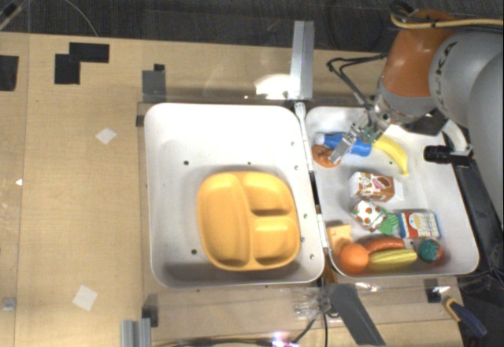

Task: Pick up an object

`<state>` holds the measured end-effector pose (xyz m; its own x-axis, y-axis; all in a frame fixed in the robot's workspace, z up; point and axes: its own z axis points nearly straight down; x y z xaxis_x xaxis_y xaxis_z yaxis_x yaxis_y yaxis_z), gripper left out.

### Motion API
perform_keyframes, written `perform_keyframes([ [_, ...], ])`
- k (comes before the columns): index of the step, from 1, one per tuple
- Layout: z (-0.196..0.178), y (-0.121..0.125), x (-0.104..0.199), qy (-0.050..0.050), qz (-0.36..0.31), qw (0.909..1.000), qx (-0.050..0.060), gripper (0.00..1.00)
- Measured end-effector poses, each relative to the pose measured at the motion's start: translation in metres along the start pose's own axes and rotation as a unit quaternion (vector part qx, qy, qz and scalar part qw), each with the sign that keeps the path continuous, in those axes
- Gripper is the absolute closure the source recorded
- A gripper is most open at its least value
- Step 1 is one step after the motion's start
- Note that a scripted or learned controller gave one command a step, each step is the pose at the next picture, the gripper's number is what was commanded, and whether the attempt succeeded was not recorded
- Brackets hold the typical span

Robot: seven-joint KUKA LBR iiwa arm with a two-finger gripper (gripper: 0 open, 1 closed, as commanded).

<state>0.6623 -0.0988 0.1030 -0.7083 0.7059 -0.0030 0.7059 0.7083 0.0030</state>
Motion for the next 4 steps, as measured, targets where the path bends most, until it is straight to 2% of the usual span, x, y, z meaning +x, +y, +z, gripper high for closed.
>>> perform_keyframes([
  [2,0.007,-0.002,-0.003,0.002,-0.001,1.0,-0.001,0.0],
  [3,0.007,-0.007,-0.006,0.003,-0.03,0.9995,-0.002,0.0],
  [4,0.006,-0.02,0.006,-0.01,-0.078,0.9969,-0.007,0.0],
])
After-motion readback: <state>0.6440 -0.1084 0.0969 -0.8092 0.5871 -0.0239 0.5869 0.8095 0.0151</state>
